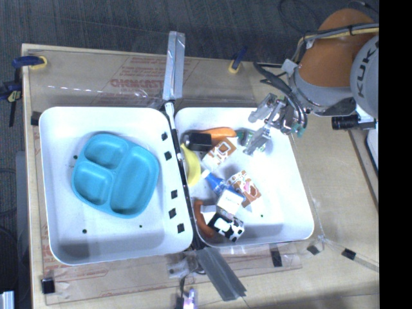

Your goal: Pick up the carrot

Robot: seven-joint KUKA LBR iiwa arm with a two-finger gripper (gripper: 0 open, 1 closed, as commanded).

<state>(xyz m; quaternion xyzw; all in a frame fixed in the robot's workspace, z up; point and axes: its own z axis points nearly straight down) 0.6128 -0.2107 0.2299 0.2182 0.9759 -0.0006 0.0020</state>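
- The carrot (219, 134) is what you're after: a stubby orange piece, smooth, lying on its side near the back wall of the right bin (293, 179), pointing roughly left to right.
- Its left end is tucked behind a black block (198, 140) that touches it, so you only see the orange top and right part.
- Just right of the carrot there's a small dark green bit (243, 136), too small to say what it is.
- The gripper (261, 129) hangs right of the carrot, over the back right part of that same bin. Its two metal fingers (255, 143) look spread apart, nothing between them, and the carrot isn't touching them.
- Count for you: one carrot, one yellow banana (191, 164) in front of the carrot along the bin's left wall, two brown and white patterned boxes (222, 152) in front of it, one blue thing (216, 184) with a white box (230, 202), one black and white cow-patterned toy (226, 228) at the front next to a brown curved thing (201, 216).
- Two white bins in total. The left bin (58, 230), well left of the carrot, holds one blue divided plate (116, 174) with three compartments.
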